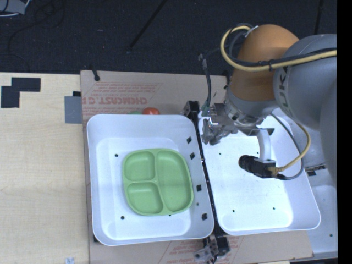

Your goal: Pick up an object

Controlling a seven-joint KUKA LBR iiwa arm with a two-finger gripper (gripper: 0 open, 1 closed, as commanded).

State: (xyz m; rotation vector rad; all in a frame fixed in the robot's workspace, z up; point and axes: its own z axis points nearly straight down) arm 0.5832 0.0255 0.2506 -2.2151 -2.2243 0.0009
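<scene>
A light green divided plate [157,181] lies flat in the left white bin [104,147], roughly at its middle. My gripper [212,130] hangs over the upper left corner of the right white bin [258,213], close to the wall between the two bins. It is to the upper right of the plate and apart from it. The grey arm with its orange band [264,48] covers the back of the right bin.
A small red and green object [148,111] lies on the cardboard just behind the left bin's far rim. A black connector on a yellow cable [256,165] hangs from the arm over the right bin's floor. Black clips [201,188] join the bins.
</scene>
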